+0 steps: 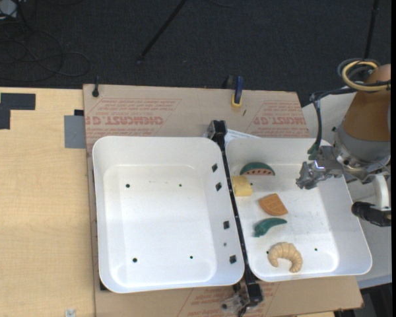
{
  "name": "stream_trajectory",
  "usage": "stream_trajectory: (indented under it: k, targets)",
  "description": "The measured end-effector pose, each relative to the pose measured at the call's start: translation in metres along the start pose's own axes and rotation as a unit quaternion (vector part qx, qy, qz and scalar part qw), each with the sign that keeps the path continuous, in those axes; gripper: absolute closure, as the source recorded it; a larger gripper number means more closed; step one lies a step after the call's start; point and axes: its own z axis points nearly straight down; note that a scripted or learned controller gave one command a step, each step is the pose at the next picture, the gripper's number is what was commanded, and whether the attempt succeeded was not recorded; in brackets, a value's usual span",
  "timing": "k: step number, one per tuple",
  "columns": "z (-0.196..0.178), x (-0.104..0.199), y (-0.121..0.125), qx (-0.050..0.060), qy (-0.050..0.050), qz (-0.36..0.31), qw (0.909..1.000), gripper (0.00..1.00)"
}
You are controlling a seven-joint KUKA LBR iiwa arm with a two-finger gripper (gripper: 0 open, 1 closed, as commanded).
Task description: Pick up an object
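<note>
cardboard sheet (152,114) under bins; blue-yellow clamp (237,91) at its far edge; dark carpet, cables (26,45) beyond.

Wooden bench (33,197) bears cardboard sheet (158,114) (two white bins (105,177) atop).

A single robot arm (368,121) reaches in from the right side of the bench. Its upper part is a broad orange band, with a grey wrist section below it, and looped cable sits at the top of the arm. The metal hand (308,176) projects leftward from the wrist, near the bench's right edge and toward its far side. The hand is small and partly in shadow, so its finger position is unclear, and nothing is visibly held.
</note>
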Motion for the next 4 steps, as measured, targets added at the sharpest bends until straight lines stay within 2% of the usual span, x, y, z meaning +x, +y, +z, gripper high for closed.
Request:
stream_trajectory:
  k: [1,2,3,4]
  targets:
    - [-0.105,0.02,0.052,-0.013,-0.004,-0.003,0.9999,1.0]
    - [-0.016,0.055,0.034,-0.002,-0.001,-0.002,1.0,1.0]
    - [0.078,0.002,-0.035,0.0,-0.002,0.002,1.0,1.0]
    - [0.061,-0.037,0.067,-0.011,-0.005,-0.003,0.9999,1.0]
